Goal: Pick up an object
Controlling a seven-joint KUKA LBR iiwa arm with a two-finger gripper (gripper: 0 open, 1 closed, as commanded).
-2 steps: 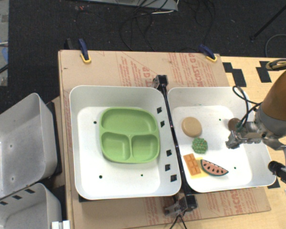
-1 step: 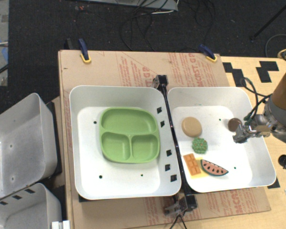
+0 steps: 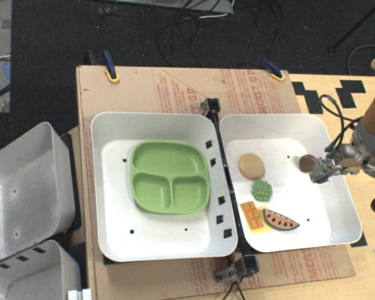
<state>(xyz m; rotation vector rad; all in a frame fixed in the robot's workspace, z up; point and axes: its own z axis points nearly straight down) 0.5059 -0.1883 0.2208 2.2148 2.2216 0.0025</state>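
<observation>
Watermelon-slice toy (image 3: 280,220) lies nearest, at 6 o'clock in right white bin (image 3: 340,186). End effector (image 3: 319,171) hovers at bin's 3 o'clock; finger state cannot tell. Small brown round object (image 3: 307,163) sits just beside it, toward 10 o'clock: likeliest pick.

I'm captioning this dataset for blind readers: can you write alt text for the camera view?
A robot arm's gripper hovers at the right side of the right white bin, which holds a tan round piece, green broccoli, an orange waffle, a watermelon slice and a small brown piece. The left white bin holds a green divided plate.
</observation>
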